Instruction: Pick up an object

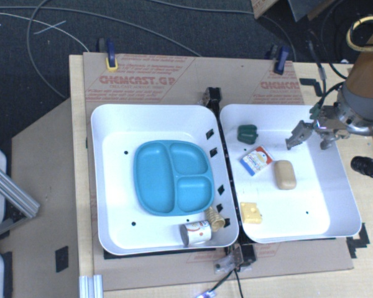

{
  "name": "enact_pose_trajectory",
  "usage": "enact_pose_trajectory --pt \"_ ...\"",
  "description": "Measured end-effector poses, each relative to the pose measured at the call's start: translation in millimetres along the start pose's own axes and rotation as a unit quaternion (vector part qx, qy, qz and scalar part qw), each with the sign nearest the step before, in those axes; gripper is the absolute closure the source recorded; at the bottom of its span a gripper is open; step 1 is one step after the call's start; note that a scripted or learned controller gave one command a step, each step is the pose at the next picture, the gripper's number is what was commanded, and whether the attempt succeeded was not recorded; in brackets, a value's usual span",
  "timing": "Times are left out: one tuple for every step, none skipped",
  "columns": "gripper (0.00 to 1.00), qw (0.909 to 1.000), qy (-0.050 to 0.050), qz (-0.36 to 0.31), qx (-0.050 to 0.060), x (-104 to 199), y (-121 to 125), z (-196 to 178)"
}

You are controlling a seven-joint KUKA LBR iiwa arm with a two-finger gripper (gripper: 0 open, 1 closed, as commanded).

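Item: 1 grey arm reaching in from the right, its gripper [311,135] hovering over the upper right part of the right bin [336,222], the 2 fingers spread wide with nothing between them. Candidate things to pick, all in the right bin: 1 tan oval soap-like bar [285,174] lying nearest the gripper, below and to its left; 1 small white packet with red and blue print [256,161] just beside the bar; 1 dark green pepper-shaped toy [247,132] near the bin's upper left corner; 1 pale yellow block [251,213] close to the lower left wall. Handling note, as a judgement: the tan bar looks the easiest target, standing clear of the walls with free space on both long sides; the gripper should centre over it, turn so the fingers close across its narrow width, and come down straight, since its rounded form may slip if caught off-centre. The packet looks flat and harder to get under; the yellow block sits near the wall, leaving little room for a finger. Left bin [105,166]: 1 blue divided plate [174,177] in the middle, 1 small white and red can [196,232] on its side at the lower edge, touching a small gold-coloured thing [217,220]. Surface: a bench covered with printed cardboard [137,76], held by 2 blue clamps at the far edge. Surroundings: dark carpet, loose cables, 1 cardboard box at the top.
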State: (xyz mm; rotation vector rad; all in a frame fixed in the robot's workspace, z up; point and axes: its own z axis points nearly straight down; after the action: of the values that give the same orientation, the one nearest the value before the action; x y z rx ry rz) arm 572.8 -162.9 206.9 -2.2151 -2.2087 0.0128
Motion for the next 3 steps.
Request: enact_pose_trajectory --pt "0.0 1.0 -0.001 -0.002 -0.007 0 3 -8" --pt "0.0 1.0 -0.001 -0.002 -0.005 3 5 54" --pt "0.0 1.0 -0.001 -0.001 -0.006 -3 14 108"
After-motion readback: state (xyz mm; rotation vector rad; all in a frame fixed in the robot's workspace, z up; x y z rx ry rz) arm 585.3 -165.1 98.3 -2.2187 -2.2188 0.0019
